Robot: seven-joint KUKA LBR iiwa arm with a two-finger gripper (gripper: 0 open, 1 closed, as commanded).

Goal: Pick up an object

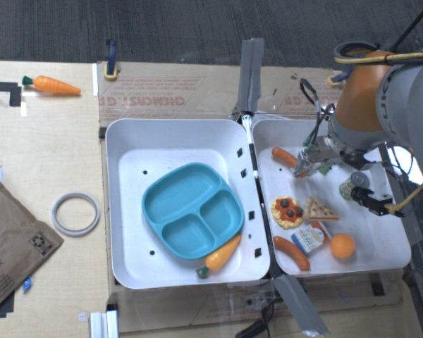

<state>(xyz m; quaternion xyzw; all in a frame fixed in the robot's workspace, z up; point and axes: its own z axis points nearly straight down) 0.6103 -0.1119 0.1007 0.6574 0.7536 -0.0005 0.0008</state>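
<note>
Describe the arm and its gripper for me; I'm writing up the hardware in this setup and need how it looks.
The arm is bulky and rounded, with a light grey shell and a glossy orange band above the wrist. Thin black cables run loosely along it, with a yellowish cable looped near the top. The gripper is a small, dark metallic assembly, far slimmer than the arm, with wiring around it.
</note>
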